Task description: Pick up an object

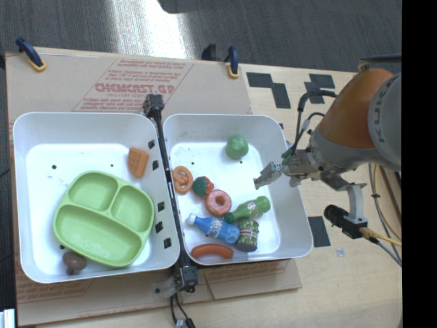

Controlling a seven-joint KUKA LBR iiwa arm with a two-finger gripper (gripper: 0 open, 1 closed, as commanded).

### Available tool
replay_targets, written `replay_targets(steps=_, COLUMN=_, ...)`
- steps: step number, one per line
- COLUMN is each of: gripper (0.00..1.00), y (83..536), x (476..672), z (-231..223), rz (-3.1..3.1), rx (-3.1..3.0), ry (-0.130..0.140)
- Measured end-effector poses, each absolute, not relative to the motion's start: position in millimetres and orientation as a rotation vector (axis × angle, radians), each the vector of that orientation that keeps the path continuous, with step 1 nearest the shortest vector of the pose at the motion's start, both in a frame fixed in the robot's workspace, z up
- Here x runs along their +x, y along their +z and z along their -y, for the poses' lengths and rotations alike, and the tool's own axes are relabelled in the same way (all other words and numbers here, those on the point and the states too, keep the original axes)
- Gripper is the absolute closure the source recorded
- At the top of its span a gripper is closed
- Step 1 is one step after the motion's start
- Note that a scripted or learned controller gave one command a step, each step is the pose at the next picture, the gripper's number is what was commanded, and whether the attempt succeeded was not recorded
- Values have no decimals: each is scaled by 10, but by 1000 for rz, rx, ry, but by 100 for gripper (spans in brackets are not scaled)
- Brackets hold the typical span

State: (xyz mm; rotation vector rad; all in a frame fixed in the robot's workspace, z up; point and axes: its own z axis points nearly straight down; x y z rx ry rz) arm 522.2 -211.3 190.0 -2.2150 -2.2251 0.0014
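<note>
Lying nearest the camera, a red sausage-shaped toy is resting at the near edge of the right white bin. Red print on the brown cardboard sheet behind the bins is reading "CHEMCAST GP"; the smaller lines are too blurred to read. At the right bin's right rim, the hand is hovering, holding nothing I can see; how far it is opening I cannot tell. Just left of and below it, a green bottle is lying beside a pink doughnut.
</note>
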Motion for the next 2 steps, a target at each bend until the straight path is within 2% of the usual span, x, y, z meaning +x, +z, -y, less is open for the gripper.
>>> replay_targets(steps=1, gripper=0, y=971, x=5551, z=2102, rz=2227, rx=-2209, ry=6)
replay_targets(steps=2, gripper=0, y=917, x=5739, z=1679, rz=2230, rx=-2211, ry=4)
